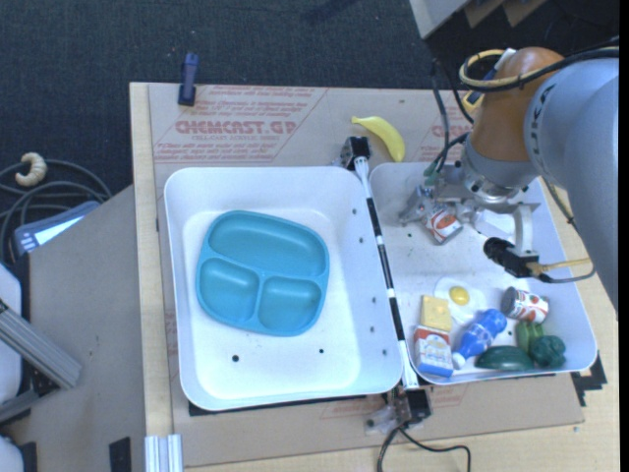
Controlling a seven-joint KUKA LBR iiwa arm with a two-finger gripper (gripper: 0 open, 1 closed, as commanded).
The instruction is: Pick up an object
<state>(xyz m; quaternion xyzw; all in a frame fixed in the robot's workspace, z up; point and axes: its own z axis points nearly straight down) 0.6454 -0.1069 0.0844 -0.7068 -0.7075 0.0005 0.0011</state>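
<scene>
My gripper (447, 209) hangs low over the far part of the right bin (580, 308), under the grey arm with its orange band. A small red and white can (444, 226) lies directly beneath it, partly covered by the wrist; whether it is touched I cannot tell. Along the bin's near side lie a fried-egg toy (457, 293), a yellow cheese wedge (435, 313), a red and white carton (432, 350), a blue bottle (479, 332), a second red and white can (528, 306) and green vegetables (521, 354).
The left bin (187, 214) holds a blue divided plate (261, 271). A yellow banana (381, 136) lies on the cardboard just beyond the bins. A black cable plug (506, 254) hangs from the arm over the right bin.
</scene>
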